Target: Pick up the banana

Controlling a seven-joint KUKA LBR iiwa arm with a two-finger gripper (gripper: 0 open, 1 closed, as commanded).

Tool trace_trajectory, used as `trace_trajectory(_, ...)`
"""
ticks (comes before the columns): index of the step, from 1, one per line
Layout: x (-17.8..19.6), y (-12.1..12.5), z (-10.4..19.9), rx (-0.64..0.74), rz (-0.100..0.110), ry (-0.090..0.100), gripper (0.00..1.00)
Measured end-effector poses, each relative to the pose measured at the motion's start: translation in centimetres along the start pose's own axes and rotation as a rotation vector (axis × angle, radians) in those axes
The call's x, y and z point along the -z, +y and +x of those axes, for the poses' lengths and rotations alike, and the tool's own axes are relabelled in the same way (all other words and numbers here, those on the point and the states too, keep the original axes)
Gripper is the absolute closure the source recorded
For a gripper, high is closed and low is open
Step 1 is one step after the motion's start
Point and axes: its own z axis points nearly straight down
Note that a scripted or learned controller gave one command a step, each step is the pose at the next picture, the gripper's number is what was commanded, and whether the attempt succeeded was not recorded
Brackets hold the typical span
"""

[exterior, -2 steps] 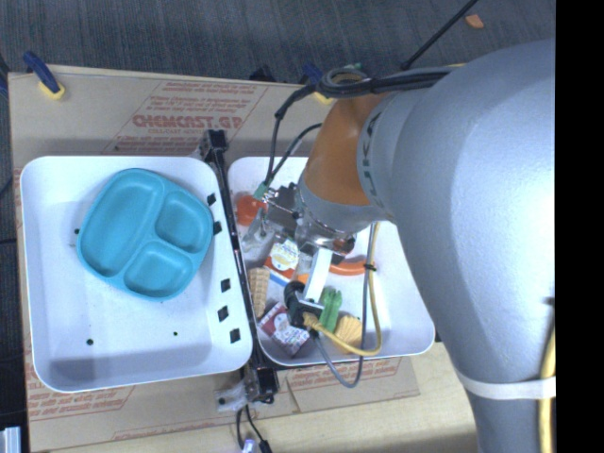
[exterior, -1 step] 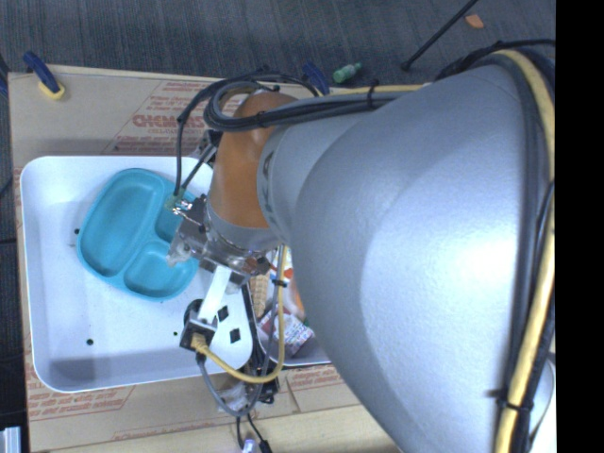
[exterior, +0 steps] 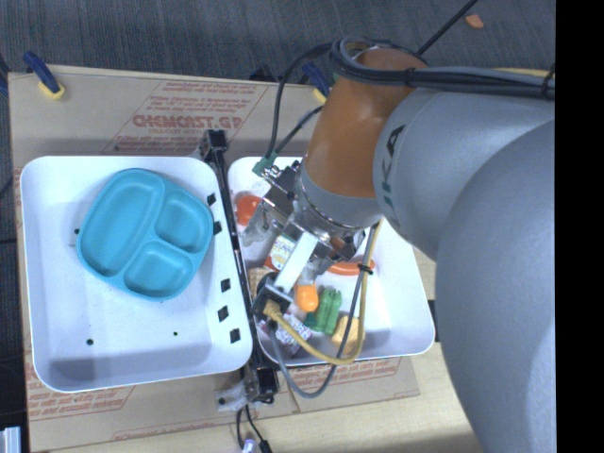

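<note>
My gripper (exterior: 279, 253) is lowered into the right bin (exterior: 412, 321), near its left wall, and the grey arm with its orange band covers most of that bin. Small items lie around the gripper. A red-orange piece (exterior: 247, 208) sits just to its upper left. An orange round item (exterior: 307, 297) and a green item (exterior: 328, 311) lie below it, and a thin orange stick (exterior: 350, 269) lies to its right. I cannot pick out a banana among them. Nothing is visibly held.
The left bin (exterior: 57, 338) holds a blue sectioned tray (exterior: 146, 232) in its upper half. A black divider strip (exterior: 226, 243) runs between the bins. The bench's cardboard surface (exterior: 189, 111) surrounds both bins.
</note>
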Motion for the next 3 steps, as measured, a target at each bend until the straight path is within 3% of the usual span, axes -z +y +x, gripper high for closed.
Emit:
trace_trajectory(1,-8.5,0.9,-1.5,0.029,0.002,-0.002,0.00)
trace_trajectory(2,4.4,1.2,4.5,-0.084,0.000,0.001,0.00)
trace_trajectory(3,-8.0,0.4,0.9,-0.088,0.003,-0.002,0.00)
